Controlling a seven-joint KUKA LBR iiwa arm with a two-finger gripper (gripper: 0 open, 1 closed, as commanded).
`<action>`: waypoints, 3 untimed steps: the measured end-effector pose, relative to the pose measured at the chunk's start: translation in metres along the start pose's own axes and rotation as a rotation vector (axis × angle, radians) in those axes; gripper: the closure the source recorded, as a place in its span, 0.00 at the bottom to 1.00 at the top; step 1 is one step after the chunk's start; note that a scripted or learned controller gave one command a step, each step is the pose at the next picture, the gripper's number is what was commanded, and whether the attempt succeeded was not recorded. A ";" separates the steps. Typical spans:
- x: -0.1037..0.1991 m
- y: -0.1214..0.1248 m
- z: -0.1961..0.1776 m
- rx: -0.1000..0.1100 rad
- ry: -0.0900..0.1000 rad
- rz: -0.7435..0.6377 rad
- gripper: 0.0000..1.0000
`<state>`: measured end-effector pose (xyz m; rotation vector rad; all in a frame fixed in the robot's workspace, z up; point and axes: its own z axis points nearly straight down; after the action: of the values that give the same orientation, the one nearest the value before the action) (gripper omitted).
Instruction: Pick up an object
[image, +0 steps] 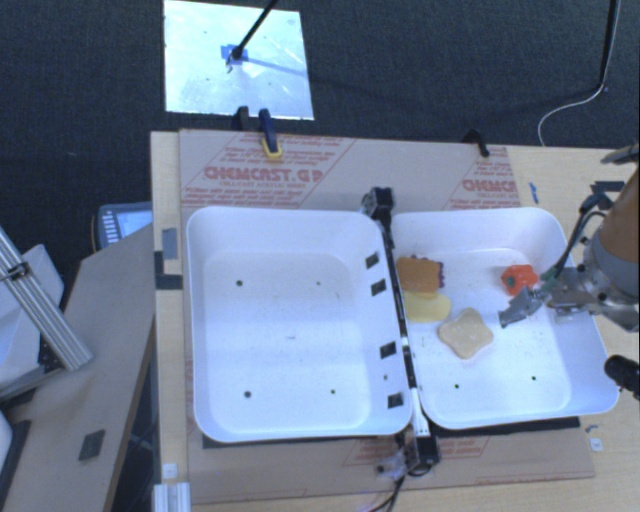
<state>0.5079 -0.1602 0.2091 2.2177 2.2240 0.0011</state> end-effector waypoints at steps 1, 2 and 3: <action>0.046 0.074 0.013 -0.005 -0.001 -0.008 0.00; 0.086 0.159 0.024 -0.008 0.000 -0.007 0.00; 0.109 0.082 -0.012 0.000 0.001 0.001 0.00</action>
<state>0.5894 -0.0514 0.2207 2.2199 2.2233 0.0018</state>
